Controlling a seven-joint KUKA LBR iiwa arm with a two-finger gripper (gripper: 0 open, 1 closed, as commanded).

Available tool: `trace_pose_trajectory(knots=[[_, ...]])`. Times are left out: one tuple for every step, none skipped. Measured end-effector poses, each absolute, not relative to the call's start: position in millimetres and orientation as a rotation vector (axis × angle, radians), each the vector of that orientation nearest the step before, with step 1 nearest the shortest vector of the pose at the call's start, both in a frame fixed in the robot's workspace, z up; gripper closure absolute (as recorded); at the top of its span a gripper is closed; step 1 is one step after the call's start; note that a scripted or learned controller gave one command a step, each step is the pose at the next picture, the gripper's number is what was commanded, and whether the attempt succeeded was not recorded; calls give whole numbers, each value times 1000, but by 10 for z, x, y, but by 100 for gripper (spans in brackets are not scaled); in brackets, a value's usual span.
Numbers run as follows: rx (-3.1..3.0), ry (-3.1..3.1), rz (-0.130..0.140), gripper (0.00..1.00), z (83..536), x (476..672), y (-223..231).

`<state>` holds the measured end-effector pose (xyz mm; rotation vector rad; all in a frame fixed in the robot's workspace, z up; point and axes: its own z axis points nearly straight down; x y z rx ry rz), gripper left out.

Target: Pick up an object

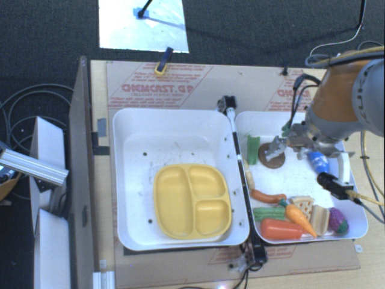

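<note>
My gripper (278, 147) hangs low over the back of the right bin (358, 223), just above a brown round disc (271, 159) and touching or nearly touching its upper edge. A green block (253, 148) lies left of the disc. A blue piece (317, 161) sits under the wrist, partly hidden by it. Along the front of the bin lie a thin orange-red piece (269, 195), a green pod (268, 214), a carrot (299, 219), a red vegetable (279, 229), a cracker (303, 204), a bread slice (319, 219) and purple grapes (338, 220).
The left bin (129, 161) holds a yellow divided plate (192, 200). A divider rail (239, 161) runs between the bins. The arm's grey and orange body (343, 101) covers the right bin's back right corner. A white piece (344, 168) stands near the right wall.
</note>
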<state>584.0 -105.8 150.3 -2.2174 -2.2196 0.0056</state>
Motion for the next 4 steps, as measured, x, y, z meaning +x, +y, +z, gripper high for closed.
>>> trace_pose_trajectory(knots=[[-2219,-2227,-3,0,828,6003,-986],[-2222,-2233,5,0,874,6503,-898],[-2223,-2226,-5,0,860,6525,-1032],[-2224,-2225,-5,0,868,6211,-987]])
